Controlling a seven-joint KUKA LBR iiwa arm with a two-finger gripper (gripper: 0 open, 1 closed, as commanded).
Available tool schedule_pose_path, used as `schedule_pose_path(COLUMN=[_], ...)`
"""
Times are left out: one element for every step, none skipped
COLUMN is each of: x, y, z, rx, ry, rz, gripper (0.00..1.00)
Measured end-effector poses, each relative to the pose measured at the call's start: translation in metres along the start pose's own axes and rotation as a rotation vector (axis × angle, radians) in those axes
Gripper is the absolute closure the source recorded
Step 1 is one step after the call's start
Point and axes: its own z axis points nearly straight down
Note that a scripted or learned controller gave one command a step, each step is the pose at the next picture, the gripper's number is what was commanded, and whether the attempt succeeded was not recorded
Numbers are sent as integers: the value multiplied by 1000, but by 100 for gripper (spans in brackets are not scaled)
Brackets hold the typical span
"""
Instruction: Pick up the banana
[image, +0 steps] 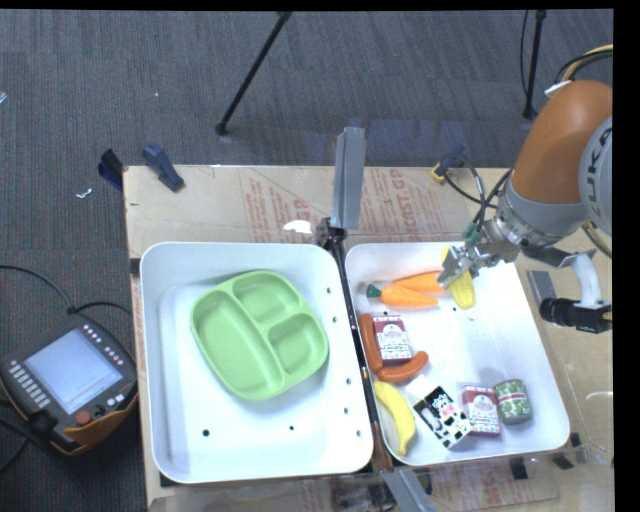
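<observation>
Nearest me, the banana (396, 415) lies at the right bin's (545, 400) front-left corner. My tool (458, 266) hovers far back over the corn cob (463, 290); grip state I cannot tell.

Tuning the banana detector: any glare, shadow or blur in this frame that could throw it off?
Camera view: lighting is even and soft, with one small glare spot on the board behind the left bin; the banana is sharp enough, lying against the right bin's left wall with little shadow; the gripper casts only faint shading over the corn cob; overall the frame is slightly soft, low resolution.
</observation>
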Motion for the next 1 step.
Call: schedule_pose_path(x=[13], y=[26], z=[5], rx=[1], ry=[-1], rz=[-7], gripper=[100])
